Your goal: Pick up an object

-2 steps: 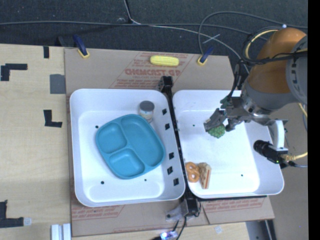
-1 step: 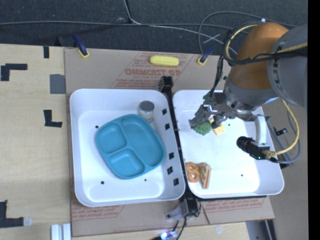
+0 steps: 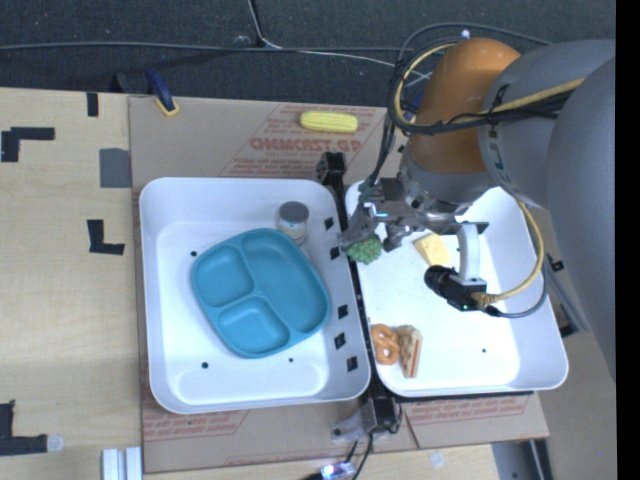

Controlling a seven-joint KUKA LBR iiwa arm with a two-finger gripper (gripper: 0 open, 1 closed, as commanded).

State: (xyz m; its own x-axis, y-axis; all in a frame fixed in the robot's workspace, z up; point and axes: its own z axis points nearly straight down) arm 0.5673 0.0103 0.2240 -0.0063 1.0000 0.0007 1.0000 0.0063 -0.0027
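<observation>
Clenched on a small green object (image 3: 365,249), the gripper (image 3: 368,236) hangs over the left edge of the right bin (image 3: 520,368), just beside the divider between the bins. Left bin (image 3: 160,298) carries a blue divided plate (image 3: 260,290), lying tilted across the middle, and a little grey-lidded jar (image 3: 293,218) near its top edge. Right bin has a pretzel-like snack piece (image 3: 397,345) near the front and a yellow wedge (image 3: 433,249) close to the gripper. Beyond the bins, a yellow corn cob (image 3: 329,121) lies on the cardboard.

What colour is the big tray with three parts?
Blue tray, seen in the camera view.
</observation>
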